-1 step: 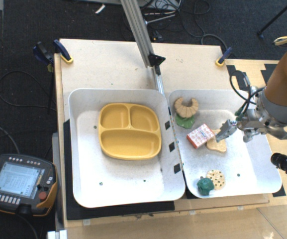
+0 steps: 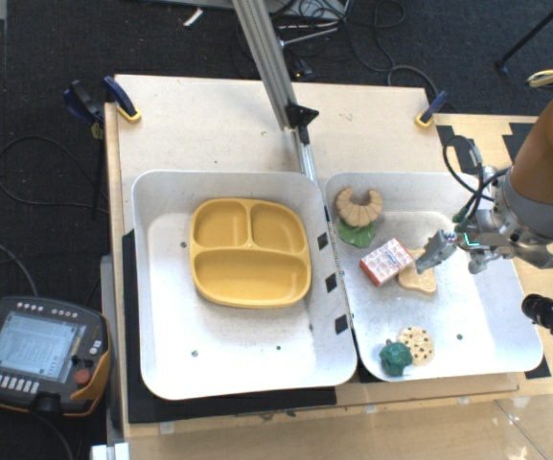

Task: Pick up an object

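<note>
The gripper [image 2: 436,252] hangs low in the right bin [image 2: 487,338], just above a tan cookie-like piece [image 2: 418,279]; whether it is spread or pinching, I cannot tell. Just to its left lies a red-and-white box [image 2: 385,261]. Farther left, in the other bin [image 2: 161,353], sits a yellow divided tray [image 2: 251,252].

A pale bench [image 2: 218,123] stands on dark carpet [image 2: 36,27]; cables [image 2: 8,161] trail left, a handheld screen [image 2: 36,353] lies near left.
</note>
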Motion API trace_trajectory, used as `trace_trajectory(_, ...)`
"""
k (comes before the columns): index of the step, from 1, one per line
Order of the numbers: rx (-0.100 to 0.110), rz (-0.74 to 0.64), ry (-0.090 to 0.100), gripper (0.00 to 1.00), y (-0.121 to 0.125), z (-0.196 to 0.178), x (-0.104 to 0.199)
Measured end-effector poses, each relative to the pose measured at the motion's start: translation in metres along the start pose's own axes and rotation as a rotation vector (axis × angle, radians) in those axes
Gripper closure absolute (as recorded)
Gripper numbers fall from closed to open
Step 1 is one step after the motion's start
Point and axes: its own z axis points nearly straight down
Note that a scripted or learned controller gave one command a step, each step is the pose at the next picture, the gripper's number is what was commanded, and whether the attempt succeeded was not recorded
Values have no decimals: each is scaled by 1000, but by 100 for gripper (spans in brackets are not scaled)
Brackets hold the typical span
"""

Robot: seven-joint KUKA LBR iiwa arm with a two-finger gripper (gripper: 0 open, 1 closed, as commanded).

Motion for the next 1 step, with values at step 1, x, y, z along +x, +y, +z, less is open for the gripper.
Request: trace_trajectory(1,7,2,1,0,-3,63,-3)
